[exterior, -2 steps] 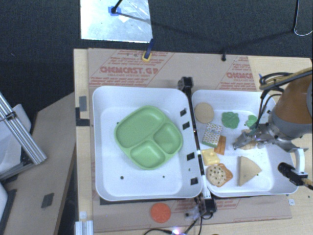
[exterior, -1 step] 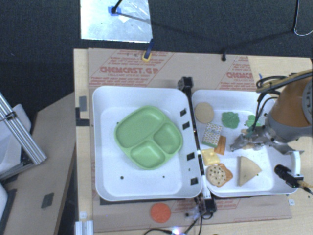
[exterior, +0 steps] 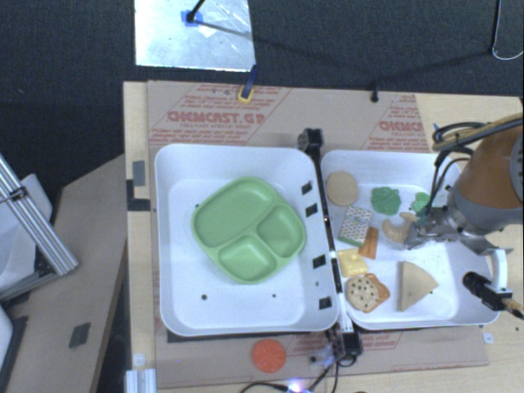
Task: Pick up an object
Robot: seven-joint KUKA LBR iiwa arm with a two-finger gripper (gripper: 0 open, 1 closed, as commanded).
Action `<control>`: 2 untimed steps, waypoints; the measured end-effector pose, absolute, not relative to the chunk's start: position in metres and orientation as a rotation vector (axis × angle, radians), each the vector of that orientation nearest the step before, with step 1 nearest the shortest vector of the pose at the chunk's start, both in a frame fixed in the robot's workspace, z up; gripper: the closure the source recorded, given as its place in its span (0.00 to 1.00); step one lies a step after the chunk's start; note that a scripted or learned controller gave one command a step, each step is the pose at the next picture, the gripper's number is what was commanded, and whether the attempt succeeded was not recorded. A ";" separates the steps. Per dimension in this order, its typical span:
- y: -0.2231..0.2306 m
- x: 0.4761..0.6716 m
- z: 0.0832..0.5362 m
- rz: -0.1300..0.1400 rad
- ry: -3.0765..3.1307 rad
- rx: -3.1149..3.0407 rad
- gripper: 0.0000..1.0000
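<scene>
Dark carpet surrounds a pale wooden surface point(exterior: 98, 219) carrying two white bins: left bin point(exterior: 176, 301) holds a green divided plate point(exterior: 248, 230); right bin point(exterior: 458, 305) holds small play-food pieces, including a round tan disc point(exterior: 342, 188), green leafy piece point(exterior: 386, 199), tan wedge point(exterior: 415, 285), cracker-like piece point(exterior: 365, 292) and, smallest, a pale curved piece point(exterior: 395, 232). Grey arm point(exterior: 490, 191) enters from the right, its gripper point(exterior: 419, 234) low over the right bin just beside the curved piece, nothing visibly between its tips and their spacing cannot be told. Risk, as judged: crowded pieces may be nudged aside, so a closing grasp could catch none.
</scene>
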State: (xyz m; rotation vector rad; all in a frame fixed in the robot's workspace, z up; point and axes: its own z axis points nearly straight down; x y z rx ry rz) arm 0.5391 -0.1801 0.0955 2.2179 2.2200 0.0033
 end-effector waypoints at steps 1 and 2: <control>-0.176 0.537 0.140 0.004 2.223 2.214 1.00; -0.174 0.536 0.204 0.006 2.222 2.211 1.00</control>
